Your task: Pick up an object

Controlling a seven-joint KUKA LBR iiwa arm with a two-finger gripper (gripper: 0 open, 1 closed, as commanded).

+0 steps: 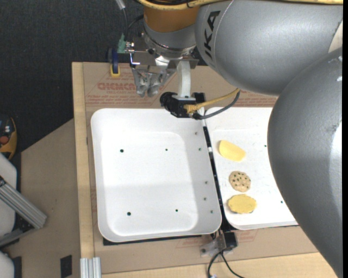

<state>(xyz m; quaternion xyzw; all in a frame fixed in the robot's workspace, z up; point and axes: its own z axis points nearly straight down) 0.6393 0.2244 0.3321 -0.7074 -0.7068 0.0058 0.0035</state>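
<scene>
In the camera view, two white bins sit side by side on the brown table, their inner rims touching, so that things can be kept in one and reached from above. The left bin shows only a bare floor with a few small dark dots, which look like marks rather than things. The right bin holds the likely targets in a loose column near its left wall: a pale yellow lump farthest back, a speckled cookie just in front of it, and a flat yellow disc nearest the front rim. All three lie flat and apart from one another, which should leave room to come down around any one of them. The gripper hangs over the table beyond the far rim of the left bin. It is well apart from the three pieces and over neither bin, a raised, out-of-the-way stance rather than a reach. Nothing shows between the jaws. Whether they stand wide or narrow cannot be told, as the grey tips overlap from this slant and blur into the red print on the table behind them. By this judgement the pick is not yet begun, and the next move calls for a swing over to the right bin and then a descent. The arm, with its orange band, crosses the upper right and covers the right part of the right bin. Anything lying there is hidden, and what the yellow pieces are made of is hard to make out.
</scene>
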